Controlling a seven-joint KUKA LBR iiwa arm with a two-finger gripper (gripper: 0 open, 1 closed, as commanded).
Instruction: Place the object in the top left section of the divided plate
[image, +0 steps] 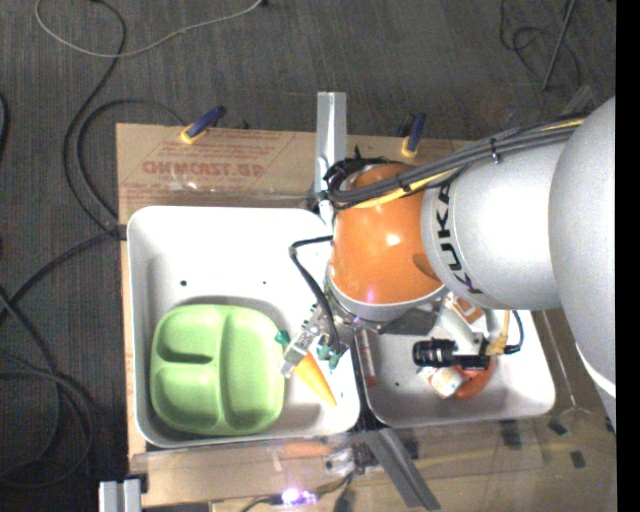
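Observation:
A green divided plate (216, 368) lies in the front left of the left white bin (200, 240). An orange toy carrot (317, 380) with a green top sits slanted just right of the plate's right rim, near the bin's right wall. My gripper (305, 347) is directly above the carrot's thick end, touching or nearly touching it, at the plate's right edge. The plate's top left section (185, 335) has nothing in it. The orange wrist band (385, 245) hides the gripper's upper part.
The right bin (520, 395) is largely covered by the arm; an orange and white object (458, 383) lies in it under the wrist. Clamps (204, 122) hold the cardboard backing (220, 165) behind the bins. Cables run across the floor at left.

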